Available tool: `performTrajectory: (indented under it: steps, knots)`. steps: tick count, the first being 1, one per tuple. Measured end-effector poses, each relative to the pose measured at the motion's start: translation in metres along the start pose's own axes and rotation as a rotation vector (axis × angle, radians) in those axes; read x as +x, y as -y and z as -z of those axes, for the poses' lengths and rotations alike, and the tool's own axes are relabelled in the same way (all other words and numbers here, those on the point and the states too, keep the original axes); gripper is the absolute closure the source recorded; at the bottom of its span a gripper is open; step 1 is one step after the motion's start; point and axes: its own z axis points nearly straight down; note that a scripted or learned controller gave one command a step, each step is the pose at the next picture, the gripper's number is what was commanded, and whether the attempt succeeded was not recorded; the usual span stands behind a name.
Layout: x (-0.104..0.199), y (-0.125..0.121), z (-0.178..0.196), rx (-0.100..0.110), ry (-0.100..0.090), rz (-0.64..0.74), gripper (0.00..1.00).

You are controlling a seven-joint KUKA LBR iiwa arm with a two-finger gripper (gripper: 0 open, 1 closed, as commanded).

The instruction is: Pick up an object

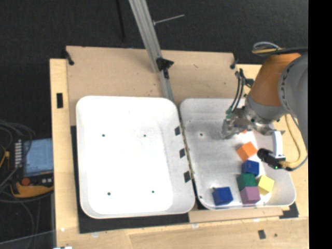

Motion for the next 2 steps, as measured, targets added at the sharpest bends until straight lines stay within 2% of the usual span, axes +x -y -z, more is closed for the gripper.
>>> performTrajectory:
  steps: [1,2]
  knots:
    - [0.0,-0.004,0.044,-0.001,0.0,0.007,1.0]
    - [-0.004,-0.007,0.11,-0.004,0.002,0.015,1.0]
